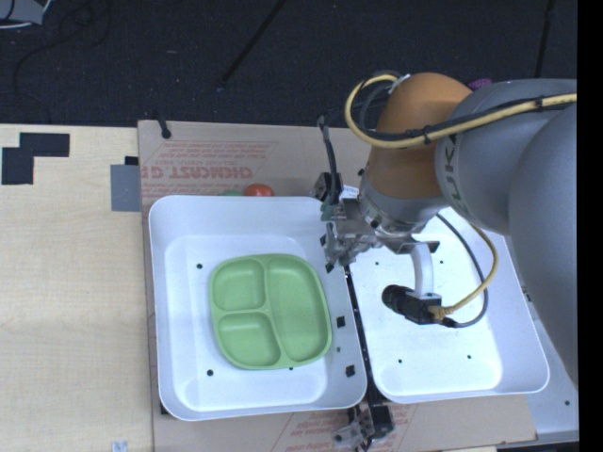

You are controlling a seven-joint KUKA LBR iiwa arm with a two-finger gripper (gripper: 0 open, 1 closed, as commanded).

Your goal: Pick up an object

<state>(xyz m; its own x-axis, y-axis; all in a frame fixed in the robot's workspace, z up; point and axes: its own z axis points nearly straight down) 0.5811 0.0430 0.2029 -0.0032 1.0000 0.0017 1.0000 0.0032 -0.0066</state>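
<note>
We saw the green divided plate [270, 310] lying unlifted in the left bin [174, 252]; we couldn't tell our gripper [336, 238]'s state.

Green divided plate [270, 310] lies in left bin [179, 252].

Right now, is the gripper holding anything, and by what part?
Cannot be told. The gripper sits over the divide between the two bins, with the wrist blocking it. The green divided plate lies flat in the left bin, apart from it.
</note>
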